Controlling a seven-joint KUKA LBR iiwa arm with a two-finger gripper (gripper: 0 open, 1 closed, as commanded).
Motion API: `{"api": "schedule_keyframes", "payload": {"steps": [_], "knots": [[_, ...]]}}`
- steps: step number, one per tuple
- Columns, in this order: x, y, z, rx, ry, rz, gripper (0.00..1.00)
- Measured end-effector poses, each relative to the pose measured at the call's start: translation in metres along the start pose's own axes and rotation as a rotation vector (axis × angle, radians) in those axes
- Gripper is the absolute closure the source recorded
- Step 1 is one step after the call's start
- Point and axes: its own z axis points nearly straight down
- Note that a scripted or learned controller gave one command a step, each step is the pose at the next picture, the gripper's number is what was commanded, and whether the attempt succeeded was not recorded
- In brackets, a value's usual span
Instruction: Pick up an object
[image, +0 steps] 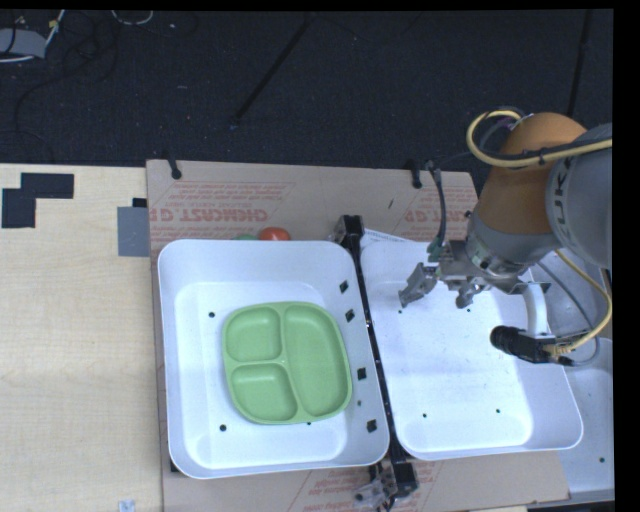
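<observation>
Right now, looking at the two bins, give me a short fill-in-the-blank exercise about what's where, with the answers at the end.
1. The green divided plate lies in the ____ white bin of the view.
2. The plate has ____ compartments.
3. The gripper hangs over the ____ bin of the view.
4. A small red object sits just outside the left bin's ____ wall.

Missing words: left; three; right; far
</observation>
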Motion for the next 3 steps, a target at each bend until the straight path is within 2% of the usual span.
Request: {"api": "schedule_keyframes", "payload": {"steps": [1,3], "knots": [[0.000,0.003,-0.007,-0.013,-0.001,-0.002,0.00],[0.008,-0.003,0.094,-0.008,0.000,0.000,0.00]]}}
